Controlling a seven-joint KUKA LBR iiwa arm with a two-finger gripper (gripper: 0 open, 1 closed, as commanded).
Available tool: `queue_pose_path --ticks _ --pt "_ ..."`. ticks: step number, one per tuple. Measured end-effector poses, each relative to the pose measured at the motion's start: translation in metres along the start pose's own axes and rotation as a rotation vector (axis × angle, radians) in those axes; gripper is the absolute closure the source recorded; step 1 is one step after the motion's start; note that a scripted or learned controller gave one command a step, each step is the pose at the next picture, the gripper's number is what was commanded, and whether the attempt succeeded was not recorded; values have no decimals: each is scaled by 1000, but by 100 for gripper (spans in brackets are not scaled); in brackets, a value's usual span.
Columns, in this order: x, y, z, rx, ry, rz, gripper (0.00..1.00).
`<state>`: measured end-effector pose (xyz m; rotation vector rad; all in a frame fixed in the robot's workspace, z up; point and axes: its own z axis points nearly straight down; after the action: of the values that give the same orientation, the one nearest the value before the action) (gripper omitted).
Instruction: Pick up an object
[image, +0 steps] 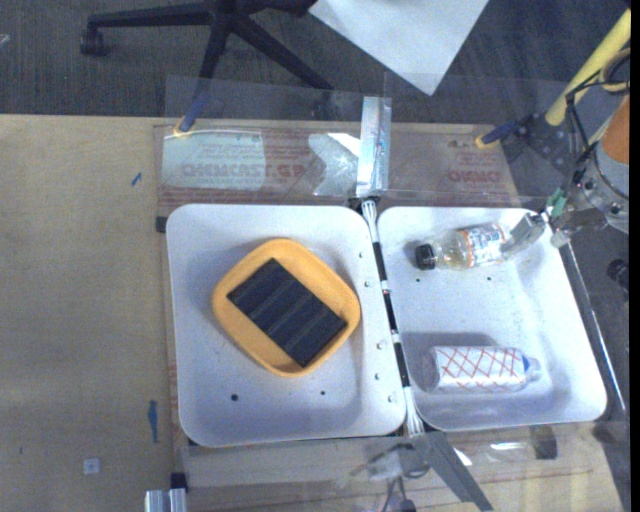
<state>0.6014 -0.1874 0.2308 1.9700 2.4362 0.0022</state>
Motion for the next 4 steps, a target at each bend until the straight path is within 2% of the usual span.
queue_pose_path --ticks 1,2,3,4 --pt "50 78 73 3 4 -53 0" --pt "107 91 45 1 3 -20 0" --pt "113 44 46 7 6 48 0" --pt "76 60 86 -2 0 86 0"
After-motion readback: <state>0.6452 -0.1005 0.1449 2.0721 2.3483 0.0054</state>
